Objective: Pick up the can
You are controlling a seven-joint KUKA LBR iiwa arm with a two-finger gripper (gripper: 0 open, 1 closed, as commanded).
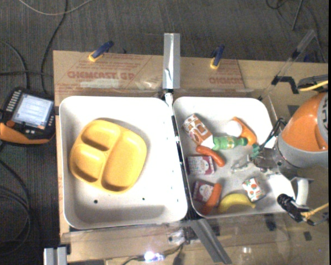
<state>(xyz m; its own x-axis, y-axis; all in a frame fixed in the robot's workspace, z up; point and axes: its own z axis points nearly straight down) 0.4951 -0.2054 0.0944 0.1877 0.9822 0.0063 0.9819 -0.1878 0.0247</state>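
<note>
Can (254, 189) lies in the right bin (265, 110), near its front right corner, free of the tool (249, 162).

The can is small, with a white label marked red and green, and lies on the bin floor just right of a banana (234, 202). The tool hangs above the bin floor a little behind the can; whether it is spread or pressed together cannot be told, and nothing is seen pinched in it. The arm (306, 137) enters from the right over the bin's rim. Behind the tool lie a green bottle (229, 143) and an orange-and-white item (241, 128). Further left are a carton (197, 128), a sausage (211, 154), two dark red packs (200, 164) and a carrot (214, 195). The left bin (71, 203) holds a yellow tray (108, 155). Both bins stand on the desk (116, 75); a pendant (25, 116) lies on the floor to its left.
</note>
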